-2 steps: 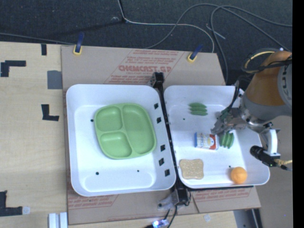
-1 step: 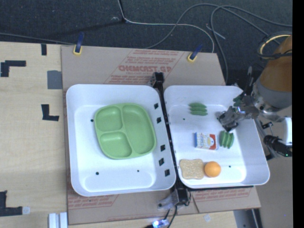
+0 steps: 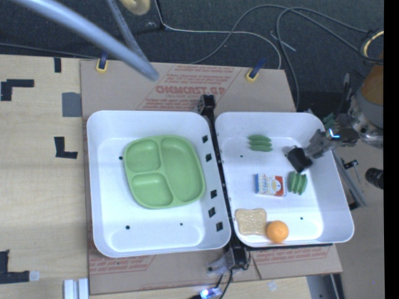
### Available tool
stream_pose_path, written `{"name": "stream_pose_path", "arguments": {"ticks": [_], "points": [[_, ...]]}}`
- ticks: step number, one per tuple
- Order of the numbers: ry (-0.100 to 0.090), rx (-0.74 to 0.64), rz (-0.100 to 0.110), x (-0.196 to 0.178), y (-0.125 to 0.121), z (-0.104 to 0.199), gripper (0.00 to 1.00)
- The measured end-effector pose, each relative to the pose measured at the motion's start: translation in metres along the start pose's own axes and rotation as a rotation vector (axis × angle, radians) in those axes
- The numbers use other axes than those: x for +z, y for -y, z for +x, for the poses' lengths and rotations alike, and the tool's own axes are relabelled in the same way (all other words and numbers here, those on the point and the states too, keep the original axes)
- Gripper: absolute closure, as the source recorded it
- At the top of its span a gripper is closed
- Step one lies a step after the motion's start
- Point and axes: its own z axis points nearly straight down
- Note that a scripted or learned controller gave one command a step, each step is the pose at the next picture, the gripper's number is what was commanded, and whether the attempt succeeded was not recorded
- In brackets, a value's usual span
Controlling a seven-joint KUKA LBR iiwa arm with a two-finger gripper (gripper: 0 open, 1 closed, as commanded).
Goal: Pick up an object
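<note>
My pincer (image 3: 300,159) over right bin (image 3: 333,195), upper right part, arm reaching in from right edge. Cannot tell whether pincer open or closed; nothing seen in its grasp. Just below pincer: green pod (image 3: 297,183), beside it small carton (image 3: 269,184). Second green pod (image 3: 260,143) to pincer's left, apart. Bread slice (image 3: 250,220) and orange (image 3: 277,231) touching, near front wall. Left bin (image 3: 100,185) holds green divided plate (image 3: 164,170).

Red print on the cardboard sheet (image 3: 187,83) under the bins (too blurred) perhaps reads "CHEMCAST GP".
</note>
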Motion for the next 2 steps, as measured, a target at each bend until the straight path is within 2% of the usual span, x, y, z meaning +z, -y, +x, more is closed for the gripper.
{"name": "stream_pose_path", "arguments": {"ticks": [1,2], "points": [[-0.002,0.0,0.005,-0.008,0.0,0.0,1.0],[-0.004,-0.006,0.005,-0.008,-0.012,0.056,1.0]]}}
